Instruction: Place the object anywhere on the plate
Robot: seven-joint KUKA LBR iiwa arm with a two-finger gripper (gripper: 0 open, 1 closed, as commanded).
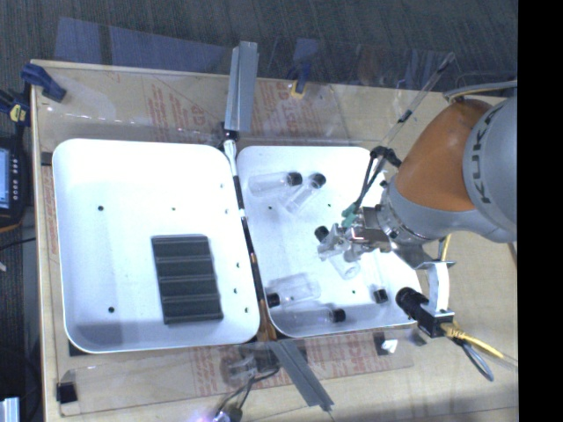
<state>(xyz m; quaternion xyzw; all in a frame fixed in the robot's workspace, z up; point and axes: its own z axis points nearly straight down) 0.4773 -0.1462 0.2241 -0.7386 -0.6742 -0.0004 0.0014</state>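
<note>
- The pincer is down low in the right bin, and a clear vial with a black cap lies right against it on the side facing the other bin.
- Apart, together or clamped? I cannot tell, because the tip is a tangle of metal and glassy glare.
- I take that vial to be the object for this task. Nothing shows it to be held.
- The target is the dark ribbed plate, well away from the pincer across the wall between the bins, in the left bin.
- Risk one: the vial is round, smooth and on its side, so a close that lands off-centre could squirt it out or roll it away.
- Risk two: a lift might come up with nothing, and the clear body makes that hard to spot.
- Risk three: the carry crosses both bin rims, so a loose hold or a low path could knock the vial off short of the plate.
- Risk four: the plate's ridges could let a dropped vial roll off the edge.
- The count:
  - two bins
  - one plate
  - one arm
  - five vials I am sure of: one at the pincer, two beyond it, and two nearer the front rim
  - a small black bit just below the pincer that may belong to a sixth, though I can't say
</note>
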